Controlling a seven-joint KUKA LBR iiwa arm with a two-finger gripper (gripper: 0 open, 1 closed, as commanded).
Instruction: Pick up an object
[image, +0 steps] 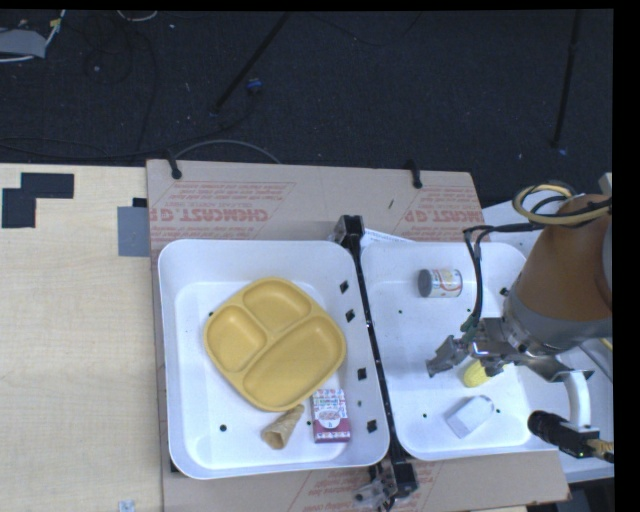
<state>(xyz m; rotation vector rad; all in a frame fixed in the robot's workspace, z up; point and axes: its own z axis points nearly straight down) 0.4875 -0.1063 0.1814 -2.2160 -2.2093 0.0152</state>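
Reaching in over the right bin (405, 415), arm (565, 275) low. Sitting in the left bin (175, 350): yellow plate (275, 342), card box (329, 415), cone (283, 427). Hovering with the gripper (470, 362) just beside a yellow object (474, 375); jaw state impossible to tell. Lying nearby: white block (468, 416), small can (440, 282). Nothing lifted yet; grasping and raising remaining.

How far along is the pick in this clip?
Reach looks done: the gripper is low in the right bin, at a small yellow object. Whether it is gripped cannot be told. Lifting remains. The can and the grey block lie apart.
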